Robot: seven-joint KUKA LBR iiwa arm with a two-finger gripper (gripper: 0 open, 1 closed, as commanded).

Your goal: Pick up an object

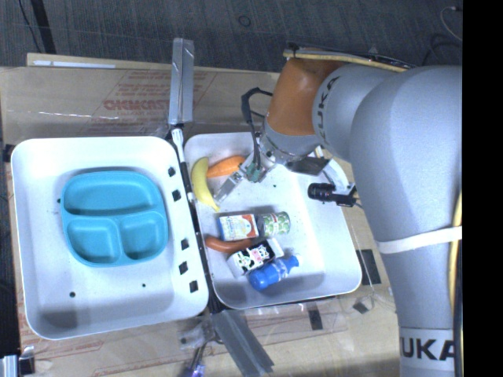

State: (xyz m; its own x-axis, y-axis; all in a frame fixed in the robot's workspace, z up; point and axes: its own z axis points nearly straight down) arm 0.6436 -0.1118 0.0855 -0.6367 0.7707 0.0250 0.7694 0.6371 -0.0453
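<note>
Dark carpeted floor, brown cardboard-covered bench, even light

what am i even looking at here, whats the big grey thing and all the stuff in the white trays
The big grey thing is a robot arm, with an orange band near its wrist. It reaches in from the right. One camera, fixed above the bench, looks down at a slant.

At the arm's tip is a gripper, a two-finger hand for picking things up. It is low in the right bin, close to a banana and an orange item. Nothing can be seen held between its fingers.

The right bin also holds a small carton, a green can, a blue bottle and a black-and-white box.

The left bin holds a blue tray with three compartments.
</note>
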